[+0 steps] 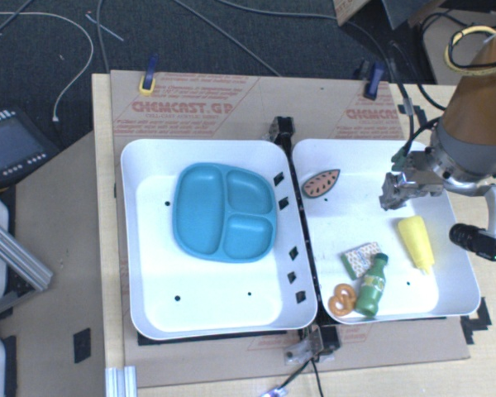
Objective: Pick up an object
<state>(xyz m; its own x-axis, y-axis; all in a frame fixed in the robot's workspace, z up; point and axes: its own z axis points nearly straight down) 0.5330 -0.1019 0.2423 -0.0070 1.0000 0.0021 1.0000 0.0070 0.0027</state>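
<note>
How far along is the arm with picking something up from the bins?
Done: the arm has reached over the right bin, with the gripper above bare floor. In hand: nothing shows between its fingers. Left: the whole pick. The yellow piece, brown leaf-shaped item, green bottle, pretzel and small patterned packet all lie in that bin; the blue divided plate lies in the left one.

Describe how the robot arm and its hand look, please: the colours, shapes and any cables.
The arm is a thick, rounded cylinder, with a broad orange-brown section above a grey wrist ring. The hand is a small, angular block of grey metal parts, darker than the wrist. Thin black cables run along the arm near the wrist, and a yellowish ring shows at the arm's upper end. A black, rounded part sticks out below the wrist.
</note>
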